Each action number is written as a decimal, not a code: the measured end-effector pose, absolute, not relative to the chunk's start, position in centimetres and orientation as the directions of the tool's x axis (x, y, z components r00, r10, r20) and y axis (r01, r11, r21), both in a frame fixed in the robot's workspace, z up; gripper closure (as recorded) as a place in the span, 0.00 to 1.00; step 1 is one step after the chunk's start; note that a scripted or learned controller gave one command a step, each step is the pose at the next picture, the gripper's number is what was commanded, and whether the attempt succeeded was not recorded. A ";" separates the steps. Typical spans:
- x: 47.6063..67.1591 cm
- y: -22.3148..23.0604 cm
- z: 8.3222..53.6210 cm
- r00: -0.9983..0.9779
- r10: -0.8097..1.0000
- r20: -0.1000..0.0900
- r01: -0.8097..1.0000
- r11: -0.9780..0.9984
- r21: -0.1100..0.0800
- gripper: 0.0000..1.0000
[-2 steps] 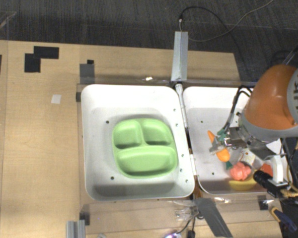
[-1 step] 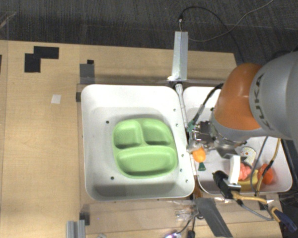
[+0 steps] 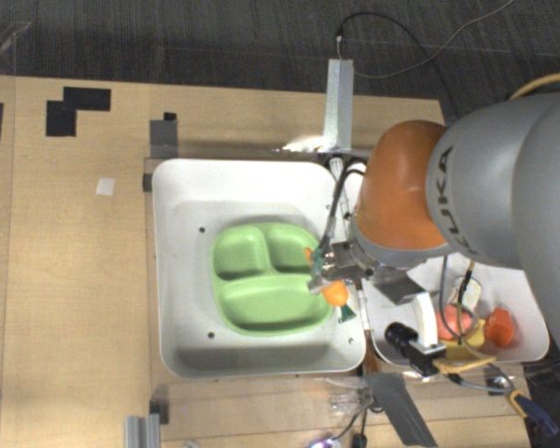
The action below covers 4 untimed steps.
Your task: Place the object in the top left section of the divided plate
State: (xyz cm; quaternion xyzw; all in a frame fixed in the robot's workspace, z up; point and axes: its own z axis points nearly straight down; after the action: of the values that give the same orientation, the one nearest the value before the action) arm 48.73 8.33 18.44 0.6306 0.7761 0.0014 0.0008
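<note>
The gripper (image 3: 325, 271) hangs at the right rim of the green divided plate (image 3: 261, 283), an orange carrot-like object (image 3: 335, 294) just beneath it; I cannot tell whether the fingers clasp it. A loose hold could drop it off the plate's edge, short of the top left section (image 3: 238, 248)

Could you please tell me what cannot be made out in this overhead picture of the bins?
- Gripper, camera view: too small to show whether it holds the orange object.
- Right bin, camera view: largely covered by the arm.
- Items in the right bin: too small and blurred to identify.
</note>
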 end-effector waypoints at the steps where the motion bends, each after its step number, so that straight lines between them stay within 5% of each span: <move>1: 58.3 -0.4 24.5 0.126 0.992 0.001 0.992 -0.126 0.005 1.00; 2: 54.0 3.5 20.2 0.210 0.978 0.001 0.978 -0.210 0.001 1.00; 3: 48.8 10.3 18.4 -0.072 0.997 0.001 0.997 0.072 0.002 1.00; 4: 51.4 14.8 10.9 -0.148 0.989 0.003 0.989 0.148 0.007 1.00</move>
State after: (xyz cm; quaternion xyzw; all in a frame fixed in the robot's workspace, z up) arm 51.38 14.75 10.87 0.6526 0.7577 0.0039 0.0013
